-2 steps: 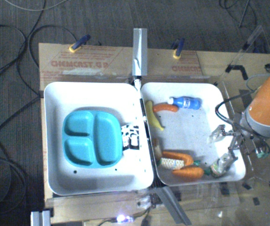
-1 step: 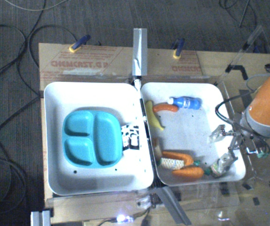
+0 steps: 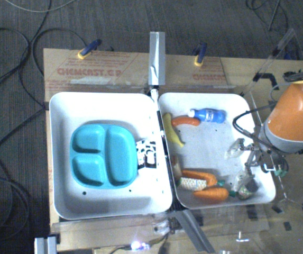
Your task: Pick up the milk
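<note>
The milk carton (image 3: 146, 154), a small black-and-white patterned box, lay in the left bin (image 3: 61, 142), against that bin's right wall and just beside the right edge of the blue divided plate (image 3: 103, 155). The plate, with its three compartments, sat near the middle of the left bin.

The arm (image 3: 291, 118) came in from the right, its orange band showing above the right bin's far edge. The gripper (image 3: 249, 160) hung over the right side of the right bin (image 3: 214, 97), well apart from the milk carton, which was in the other bin altogether. From where I stood the metal parts of the gripper blurred into the white bin floor, and I could not tell whether it was open or closed.

In the right bin, a blue and white bottle (image 3: 208, 115) lay on its side near the far wall, touching the end of a red-orange sausage-like piece (image 3: 185, 121). A yellow banana (image 3: 172, 131) lay along the bin's left wall. Nearer the front were two carrots (image 3: 200, 177) (image 3: 211, 194), with a pale corn cob (image 3: 192, 183) between them. A small dark object (image 3: 248, 187) rested in the front right corner, below the gripper.

Both bins stood side by side on the brown counter (image 3: 98, 73), with two clamps (image 3: 89, 48) (image 3: 199, 54) on its far edge.
</note>
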Robot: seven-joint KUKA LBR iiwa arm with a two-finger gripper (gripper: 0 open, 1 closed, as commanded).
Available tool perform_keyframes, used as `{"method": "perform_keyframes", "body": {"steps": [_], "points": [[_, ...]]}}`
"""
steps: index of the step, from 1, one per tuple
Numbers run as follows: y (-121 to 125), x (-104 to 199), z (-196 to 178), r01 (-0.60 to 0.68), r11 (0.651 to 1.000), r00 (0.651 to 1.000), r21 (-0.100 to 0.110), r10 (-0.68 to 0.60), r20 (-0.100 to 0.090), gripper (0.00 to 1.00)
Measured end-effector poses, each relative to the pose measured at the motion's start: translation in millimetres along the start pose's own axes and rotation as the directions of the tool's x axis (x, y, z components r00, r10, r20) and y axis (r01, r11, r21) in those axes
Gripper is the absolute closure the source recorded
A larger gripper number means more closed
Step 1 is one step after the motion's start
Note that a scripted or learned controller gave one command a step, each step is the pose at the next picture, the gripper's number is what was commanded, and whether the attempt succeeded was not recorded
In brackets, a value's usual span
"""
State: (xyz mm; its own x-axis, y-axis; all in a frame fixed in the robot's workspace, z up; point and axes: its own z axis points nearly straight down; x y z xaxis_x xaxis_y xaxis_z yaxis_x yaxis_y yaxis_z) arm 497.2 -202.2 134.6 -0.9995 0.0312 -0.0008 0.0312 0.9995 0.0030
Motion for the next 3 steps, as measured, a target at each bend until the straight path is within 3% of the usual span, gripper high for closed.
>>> {"method": "perform_keyframes", "body": {"steps": [1,2,3], "points": [[-19,4,43,0.069,0.998,0.997,0.008,-0.069,0.024,0.00],[-18,4,33,0.070,0.997,0.997,0.008,-0.070,0.018,1.00],[21,-41,-101,0.628,0.778,0.778,0.002,-0.628,0.003,1.00]]}}
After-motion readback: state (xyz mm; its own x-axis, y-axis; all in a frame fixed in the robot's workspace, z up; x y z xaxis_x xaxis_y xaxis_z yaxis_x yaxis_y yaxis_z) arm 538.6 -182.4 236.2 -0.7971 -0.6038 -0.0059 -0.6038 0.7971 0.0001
